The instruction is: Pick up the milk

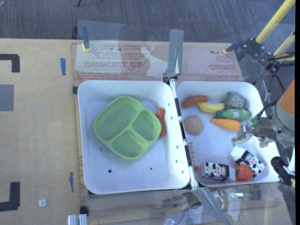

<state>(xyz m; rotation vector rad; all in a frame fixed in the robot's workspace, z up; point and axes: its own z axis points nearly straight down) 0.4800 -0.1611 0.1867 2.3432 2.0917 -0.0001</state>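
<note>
Two black-and-white cow-patterned milk cartons lie in the right bin. One carton rests by the front wall. The other carton lies at the front right, touching a red tomato. My gripper hovers just behind and above the right-hand carton, near the bin's right wall. Its fingers stand open with nothing between them.
The right bin also holds a sausage, a banana, green items, a carrot and a brown round item. In the left bin sit a green divided plate and a small orange piece.
</note>
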